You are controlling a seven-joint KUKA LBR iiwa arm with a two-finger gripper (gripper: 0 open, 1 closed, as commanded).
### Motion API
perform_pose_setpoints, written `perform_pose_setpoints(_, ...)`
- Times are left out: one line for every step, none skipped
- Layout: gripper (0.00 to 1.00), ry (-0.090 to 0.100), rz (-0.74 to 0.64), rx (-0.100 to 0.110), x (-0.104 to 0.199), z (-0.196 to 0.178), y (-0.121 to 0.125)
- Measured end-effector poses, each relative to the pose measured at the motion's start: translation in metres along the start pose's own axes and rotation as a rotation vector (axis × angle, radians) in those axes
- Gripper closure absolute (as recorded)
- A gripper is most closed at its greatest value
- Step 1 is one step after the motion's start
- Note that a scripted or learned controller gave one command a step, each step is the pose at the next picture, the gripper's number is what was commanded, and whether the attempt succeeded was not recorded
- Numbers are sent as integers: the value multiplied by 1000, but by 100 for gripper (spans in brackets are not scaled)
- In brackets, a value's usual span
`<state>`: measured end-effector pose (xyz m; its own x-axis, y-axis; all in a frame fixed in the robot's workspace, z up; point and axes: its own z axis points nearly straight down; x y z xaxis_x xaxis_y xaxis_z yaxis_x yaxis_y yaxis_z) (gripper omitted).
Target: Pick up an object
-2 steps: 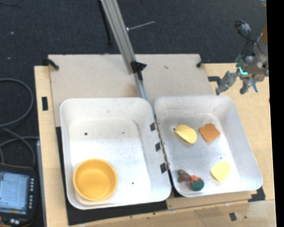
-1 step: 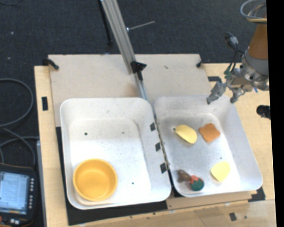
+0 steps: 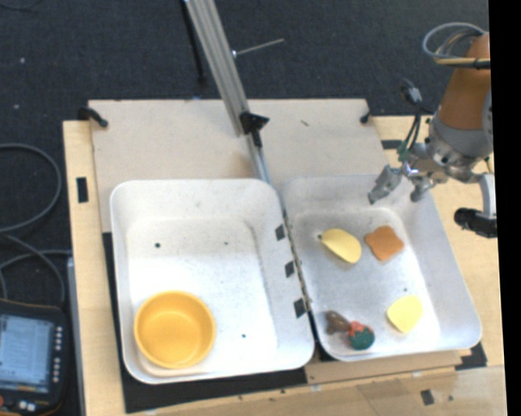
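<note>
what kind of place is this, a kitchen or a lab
Most likely a robotics lab: a robot arm reaches over two white bins on a plywood bench, with a teach pendant and loose cables on dark carpet.

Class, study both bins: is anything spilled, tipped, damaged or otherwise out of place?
Nothing stands out. The yellow bowl sits upright in the left bin; the right bin holds four small items lying apart, none spilled. The end effector hangs over its far edge.

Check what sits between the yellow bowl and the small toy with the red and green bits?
Camera view: bare white floor of the left bin, then the bins' adjoining rims, between the yellow bowl and the toy.
</note>
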<state>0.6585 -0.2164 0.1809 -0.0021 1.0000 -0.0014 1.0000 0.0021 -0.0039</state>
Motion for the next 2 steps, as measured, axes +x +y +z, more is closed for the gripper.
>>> perform_pose_setpoints(0,0,-2,-1,6,57,7)
perform_pose_setpoints(100,-4,-5,-9,4,41,9)
